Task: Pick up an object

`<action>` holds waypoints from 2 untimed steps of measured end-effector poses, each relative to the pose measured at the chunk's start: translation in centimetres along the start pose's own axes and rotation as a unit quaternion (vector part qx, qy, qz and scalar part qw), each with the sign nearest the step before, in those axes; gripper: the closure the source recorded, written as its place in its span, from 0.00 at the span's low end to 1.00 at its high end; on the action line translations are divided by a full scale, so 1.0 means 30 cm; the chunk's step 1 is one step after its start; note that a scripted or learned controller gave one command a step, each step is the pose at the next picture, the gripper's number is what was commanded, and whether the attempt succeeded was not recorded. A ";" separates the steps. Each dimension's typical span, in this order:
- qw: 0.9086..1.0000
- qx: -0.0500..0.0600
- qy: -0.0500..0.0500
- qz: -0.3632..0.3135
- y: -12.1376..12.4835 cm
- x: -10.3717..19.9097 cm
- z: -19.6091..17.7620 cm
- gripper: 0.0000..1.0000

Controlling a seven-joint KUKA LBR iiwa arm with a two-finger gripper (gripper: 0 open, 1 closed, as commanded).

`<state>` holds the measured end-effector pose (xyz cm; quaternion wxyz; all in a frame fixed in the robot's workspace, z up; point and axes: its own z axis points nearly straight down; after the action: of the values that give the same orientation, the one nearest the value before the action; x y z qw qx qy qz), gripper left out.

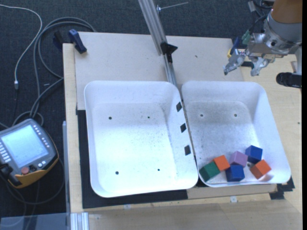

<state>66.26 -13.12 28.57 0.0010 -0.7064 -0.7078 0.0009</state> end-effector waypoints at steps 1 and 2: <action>1.000 0.004 0.001 0.002 -0.174 -0.013 0.560 0.00; 1.000 -0.003 0.000 0.001 -0.161 -0.014 0.505 1.00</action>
<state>61.39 -13.54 13.45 -0.0009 -0.7074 -0.7068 -0.0014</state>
